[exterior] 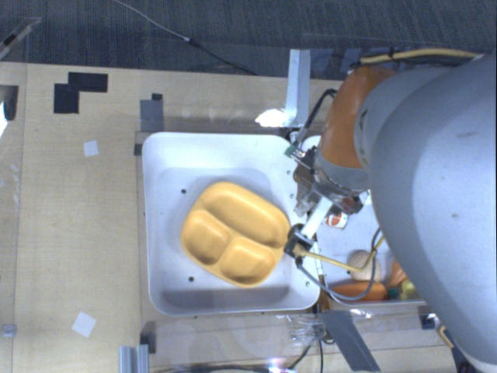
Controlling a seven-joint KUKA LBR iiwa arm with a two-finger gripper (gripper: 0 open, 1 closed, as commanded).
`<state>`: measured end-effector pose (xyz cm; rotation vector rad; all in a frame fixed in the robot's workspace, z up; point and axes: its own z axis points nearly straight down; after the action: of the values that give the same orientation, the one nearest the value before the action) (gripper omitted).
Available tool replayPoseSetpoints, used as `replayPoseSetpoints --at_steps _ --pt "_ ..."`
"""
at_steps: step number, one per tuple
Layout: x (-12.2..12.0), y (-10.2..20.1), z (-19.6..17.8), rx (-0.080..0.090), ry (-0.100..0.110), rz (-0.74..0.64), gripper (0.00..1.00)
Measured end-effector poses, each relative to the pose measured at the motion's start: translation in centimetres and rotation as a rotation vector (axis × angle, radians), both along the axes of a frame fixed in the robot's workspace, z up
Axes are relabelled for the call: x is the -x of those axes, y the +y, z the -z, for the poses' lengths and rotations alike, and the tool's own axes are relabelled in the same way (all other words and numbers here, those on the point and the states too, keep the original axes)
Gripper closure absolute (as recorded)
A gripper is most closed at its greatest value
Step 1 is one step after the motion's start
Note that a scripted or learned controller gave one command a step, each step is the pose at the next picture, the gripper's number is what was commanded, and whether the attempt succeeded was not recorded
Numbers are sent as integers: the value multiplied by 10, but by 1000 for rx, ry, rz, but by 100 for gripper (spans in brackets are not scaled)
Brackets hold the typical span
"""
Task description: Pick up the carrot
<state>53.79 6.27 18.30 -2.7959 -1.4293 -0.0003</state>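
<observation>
The carrot (358,290) is an orange, elongated thing lying near the front edge of the right bin (342,243), partly hidden under the arm. My gripper (306,195) hangs over the wall between the two bins, up and to the left of the carrot and apart from it. The grey arm with its orange band covers most of the right bin.
A yellow three-compartment dish (233,232) lies in the left bin (163,208), close to the gripper. Beside the carrot sit a pale round thing (359,263), another orange piece (396,272) and a green-yellow bit (406,289). A small red-and-white item (335,220) lies below the wrist.
</observation>
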Motion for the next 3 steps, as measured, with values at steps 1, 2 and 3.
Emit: replayPoseSetpoints --at_steps 1,2,3 --pt "12 -138 -54 5 -8 -151 100" --pt "11 -151 75 0 8 -75 100" --pt "-8 -203 -113 4 -13 -28 100"
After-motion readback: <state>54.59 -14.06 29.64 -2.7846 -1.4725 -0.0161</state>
